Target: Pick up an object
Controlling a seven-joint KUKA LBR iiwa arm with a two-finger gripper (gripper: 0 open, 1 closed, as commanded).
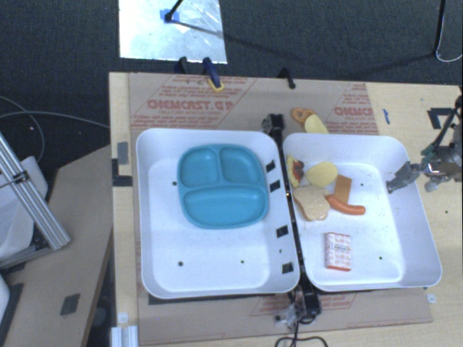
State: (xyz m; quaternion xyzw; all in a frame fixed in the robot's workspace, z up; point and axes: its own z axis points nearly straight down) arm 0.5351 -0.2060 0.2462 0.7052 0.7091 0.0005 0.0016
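White bins, two, side by side on the bench. Left bin: one blue divided plate. Right bin: six toy foods, among them one sausage and one small red-and-white box. Tool over that bin's right rim; grip state impossible to tell.

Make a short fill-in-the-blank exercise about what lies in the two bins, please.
1. The blue divided plate lies in the ____ bin.
2. The small red-and-white box lies in the ____ bin.
3. The sausage in the right bin has the colour ____.
4. The gripper sits at the right bin's ____ edge.

Missing words: left; right; orange; right
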